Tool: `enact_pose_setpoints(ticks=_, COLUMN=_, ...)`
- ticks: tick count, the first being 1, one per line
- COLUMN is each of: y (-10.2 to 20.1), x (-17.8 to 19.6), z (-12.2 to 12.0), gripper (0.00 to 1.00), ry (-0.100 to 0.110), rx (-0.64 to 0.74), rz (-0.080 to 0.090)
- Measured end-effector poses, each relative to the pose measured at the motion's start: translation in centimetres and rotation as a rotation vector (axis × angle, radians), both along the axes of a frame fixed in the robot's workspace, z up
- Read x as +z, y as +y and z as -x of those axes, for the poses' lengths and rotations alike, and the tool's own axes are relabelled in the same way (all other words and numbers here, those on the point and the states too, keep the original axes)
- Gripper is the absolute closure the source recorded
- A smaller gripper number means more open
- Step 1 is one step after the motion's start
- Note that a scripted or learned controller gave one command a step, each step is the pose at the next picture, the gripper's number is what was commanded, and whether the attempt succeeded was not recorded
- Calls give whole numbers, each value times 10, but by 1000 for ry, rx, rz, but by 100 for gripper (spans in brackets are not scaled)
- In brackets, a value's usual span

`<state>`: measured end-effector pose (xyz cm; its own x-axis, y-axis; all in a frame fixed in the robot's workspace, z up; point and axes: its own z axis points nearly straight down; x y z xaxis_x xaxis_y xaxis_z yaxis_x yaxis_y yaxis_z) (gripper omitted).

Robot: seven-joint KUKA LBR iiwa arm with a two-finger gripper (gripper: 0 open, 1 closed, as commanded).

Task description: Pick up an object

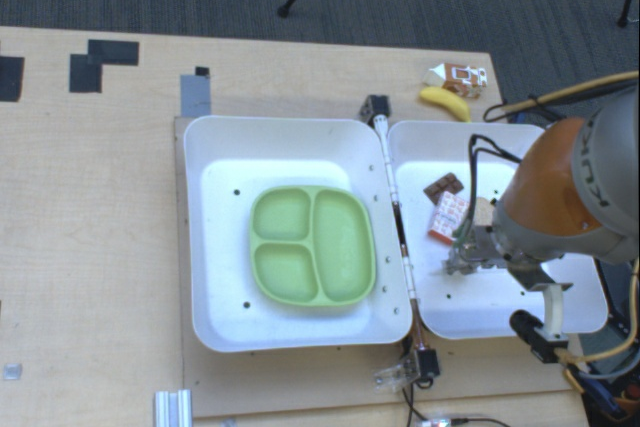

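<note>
- Tool (462, 260) hangs low in the right bin (440, 315); whether it is wide or narrow cannot be told.
- Red-and-white packet (448, 216) lies just beside it, touching a brown block (443, 185).
- Green divided plate (311, 246) fills the left bin (215, 215).
- Banana (444, 101) rests on the worktop (90, 245).

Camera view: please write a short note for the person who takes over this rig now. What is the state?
Gripper: low in the right bin, beside the red-white packet; nothing seen held.
Things: the packet and a brown piece lie in the right bin, near its left wall. A green tray lies in the left bin. A banana lies on the bench behind the bins.
Done: no pick yet.
Left: grasp one object and lift it.
</note>
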<state>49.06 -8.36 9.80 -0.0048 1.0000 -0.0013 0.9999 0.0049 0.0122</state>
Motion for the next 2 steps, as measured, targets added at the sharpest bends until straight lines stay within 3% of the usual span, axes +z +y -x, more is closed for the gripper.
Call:
enact_pose_setpoints(ticks=1, y=0, x=0, z=0, gripper=0, ry=0, rx=0, rz=0)
enact_pose_setpoints(ticks=2, y=1, x=10, z=-1, gripper=100, ry=-3, rx=4, rz=0)
